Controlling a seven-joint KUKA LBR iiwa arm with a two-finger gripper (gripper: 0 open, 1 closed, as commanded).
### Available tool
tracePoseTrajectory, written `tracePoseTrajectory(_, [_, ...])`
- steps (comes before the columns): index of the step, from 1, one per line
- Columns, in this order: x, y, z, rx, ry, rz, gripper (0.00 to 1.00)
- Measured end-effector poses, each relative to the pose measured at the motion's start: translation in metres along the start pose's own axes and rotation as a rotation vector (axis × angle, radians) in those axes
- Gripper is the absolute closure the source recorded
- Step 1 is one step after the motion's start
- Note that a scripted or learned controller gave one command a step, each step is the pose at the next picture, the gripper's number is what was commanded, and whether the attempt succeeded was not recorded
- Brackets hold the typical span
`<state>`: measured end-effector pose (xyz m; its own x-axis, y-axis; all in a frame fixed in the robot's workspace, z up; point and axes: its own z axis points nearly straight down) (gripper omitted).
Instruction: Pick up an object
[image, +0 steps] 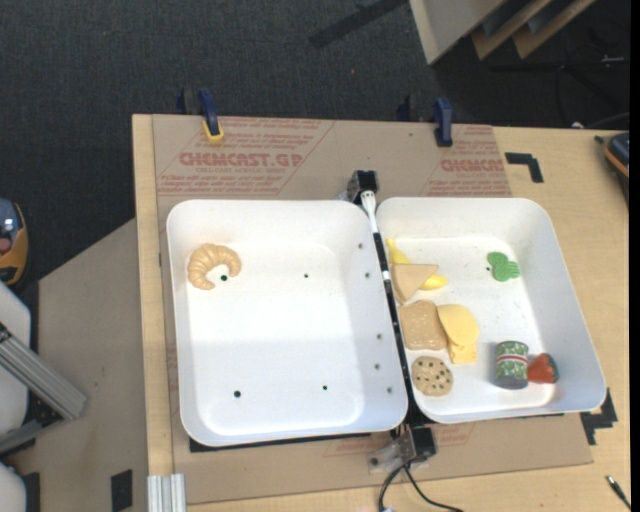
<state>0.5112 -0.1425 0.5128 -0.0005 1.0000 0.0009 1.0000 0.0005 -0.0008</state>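
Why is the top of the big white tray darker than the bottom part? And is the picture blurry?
In the camera view, a soft shadow falls across the far half of the left bin, around the croissant; its near half is brightly lit. The picture is slightly soft, yet the cookie and can stay easy to recognise.

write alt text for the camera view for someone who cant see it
Two shallow white bins sit side by side on a brown bench. The left bin holds a croissant; the right bin holds a cookie, bread slice, cheese pieces, a green can and a small green item.
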Motion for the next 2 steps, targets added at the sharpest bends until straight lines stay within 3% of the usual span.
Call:
tracePoseTrajectory(1, [-0.079, -0.008, -0.024, -0.007, -0.007, 0.008, 1.00])
tracePoseTrajectory(2, [-0.049, -0.033, -0.023, -0.001, -0.001, 0.000, 1.00])
